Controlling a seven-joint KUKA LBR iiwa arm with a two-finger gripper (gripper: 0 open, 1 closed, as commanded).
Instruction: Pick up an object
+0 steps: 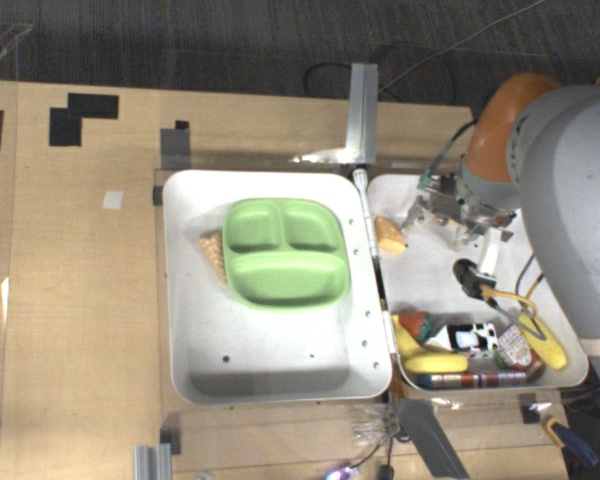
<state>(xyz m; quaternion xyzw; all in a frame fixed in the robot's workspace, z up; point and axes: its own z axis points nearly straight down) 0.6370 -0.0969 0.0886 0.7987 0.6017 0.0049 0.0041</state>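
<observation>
My gripper (448, 216) hangs over the far part of the right bin (435, 288), under the orange-banded wrist. A tan bread-like piece (389, 234) lies just left of it, against the bin's left wall and apart from the gripper. Along the right bin's near edge lies a pile: a yellow banana (420, 353), a red item (414, 323), a black-and-white item (472, 338), a marker (465, 378) and a yellow piece (542, 346). Nothing shows between the gripper's tips.
The left bin (270, 368) holds a green divided plate (284, 251) with a tan textured item (213, 256) poking out at its left side. A metal post (363, 113) stands behind the wall between the bins. The arm's grey body covers the right bin's right side.
</observation>
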